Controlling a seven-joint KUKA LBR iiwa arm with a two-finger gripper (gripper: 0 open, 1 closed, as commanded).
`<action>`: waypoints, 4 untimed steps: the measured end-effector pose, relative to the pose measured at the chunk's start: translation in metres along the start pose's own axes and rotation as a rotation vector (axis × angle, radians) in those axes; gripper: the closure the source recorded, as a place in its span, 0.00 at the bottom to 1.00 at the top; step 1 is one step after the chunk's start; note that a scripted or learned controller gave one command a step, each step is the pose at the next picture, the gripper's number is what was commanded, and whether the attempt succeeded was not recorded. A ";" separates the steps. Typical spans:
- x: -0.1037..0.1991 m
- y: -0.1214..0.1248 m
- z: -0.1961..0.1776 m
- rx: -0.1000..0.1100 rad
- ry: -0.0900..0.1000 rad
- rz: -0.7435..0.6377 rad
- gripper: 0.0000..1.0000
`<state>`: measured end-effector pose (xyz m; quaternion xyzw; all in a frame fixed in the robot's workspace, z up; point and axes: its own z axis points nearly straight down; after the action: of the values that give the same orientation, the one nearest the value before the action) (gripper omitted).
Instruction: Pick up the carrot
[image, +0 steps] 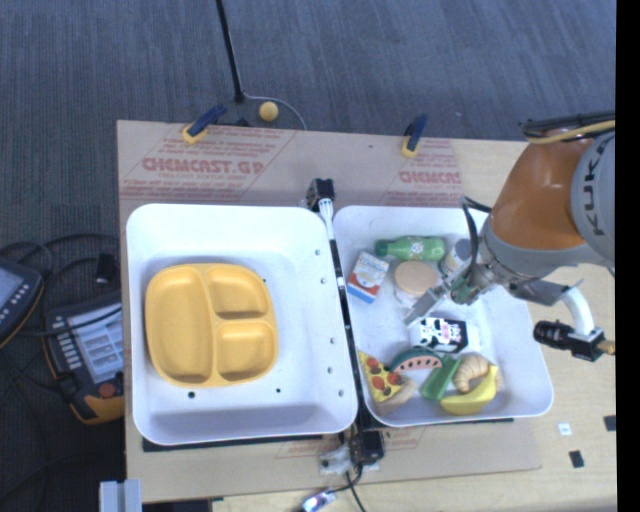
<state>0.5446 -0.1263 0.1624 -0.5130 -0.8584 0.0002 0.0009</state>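
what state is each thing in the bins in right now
yellow divided tray: lying flat in left bin
green bottle: on its side
small carton: tipped over
gripper: low in right bin, holding nothing visible
banana: lying at near edge

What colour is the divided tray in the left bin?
Yellow. The divided tray shows best in the camera view.

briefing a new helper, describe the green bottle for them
Go to the right-hand white bin, crowded with toy food. Against its far wall lies the green bottle, on its side. It is long and bright green; the other green pieces sit at the near wall beside the banana.
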 end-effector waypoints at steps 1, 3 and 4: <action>-0.025 0.093 0.063 -0.005 -0.005 -0.379 0.00; -0.100 0.074 -0.139 -0.004 -0.007 -0.378 0.00; -0.099 0.075 -0.149 -0.006 -0.008 -0.378 1.00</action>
<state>0.6579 -0.1783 0.3107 -0.3426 -0.9395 -0.0003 -0.0039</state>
